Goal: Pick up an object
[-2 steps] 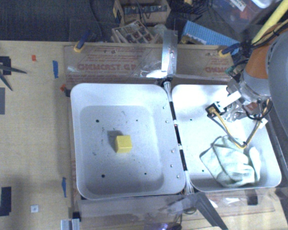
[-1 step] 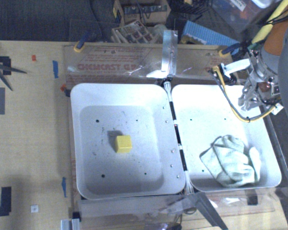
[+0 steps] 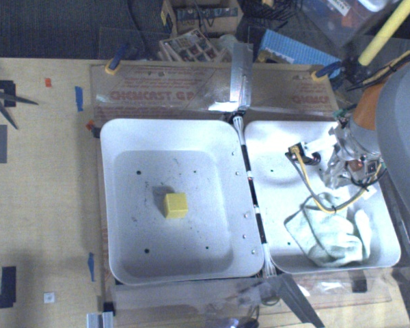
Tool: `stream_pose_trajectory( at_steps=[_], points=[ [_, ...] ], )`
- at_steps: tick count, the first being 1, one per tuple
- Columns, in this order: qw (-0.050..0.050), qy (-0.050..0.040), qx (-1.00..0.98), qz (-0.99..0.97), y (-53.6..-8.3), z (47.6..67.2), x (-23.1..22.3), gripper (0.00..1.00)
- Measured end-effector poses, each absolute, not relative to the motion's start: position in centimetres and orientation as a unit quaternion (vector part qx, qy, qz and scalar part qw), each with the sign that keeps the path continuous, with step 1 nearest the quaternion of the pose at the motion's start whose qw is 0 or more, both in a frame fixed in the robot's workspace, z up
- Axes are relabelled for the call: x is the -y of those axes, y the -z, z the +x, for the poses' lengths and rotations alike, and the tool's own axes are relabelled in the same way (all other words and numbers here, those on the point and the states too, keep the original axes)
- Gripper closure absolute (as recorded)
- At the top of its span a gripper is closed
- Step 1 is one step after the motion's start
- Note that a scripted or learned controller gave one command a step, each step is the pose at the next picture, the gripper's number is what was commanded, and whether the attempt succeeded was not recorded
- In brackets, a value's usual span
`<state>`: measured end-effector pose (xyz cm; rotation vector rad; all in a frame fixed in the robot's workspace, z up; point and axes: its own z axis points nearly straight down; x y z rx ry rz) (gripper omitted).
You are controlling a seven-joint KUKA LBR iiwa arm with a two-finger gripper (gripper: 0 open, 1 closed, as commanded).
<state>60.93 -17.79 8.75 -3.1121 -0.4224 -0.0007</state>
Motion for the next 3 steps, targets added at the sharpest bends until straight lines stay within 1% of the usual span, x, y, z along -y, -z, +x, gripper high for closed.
stream_pose_trajectory(
  at_steps=[1, 2, 3],
  points=[
    [0.001, -0.0007, 0.111, -0.994, -12.3, 47.9, 13.4, 1.0],
    [0.0, -0.0004, 0.142, -0.99, -16.5, 47.9, 11.3, 1.0],
    [0.002, -0.002, 0.099, -0.995, -12.7, 47.8, 9.2, 1.0]
  ],
)
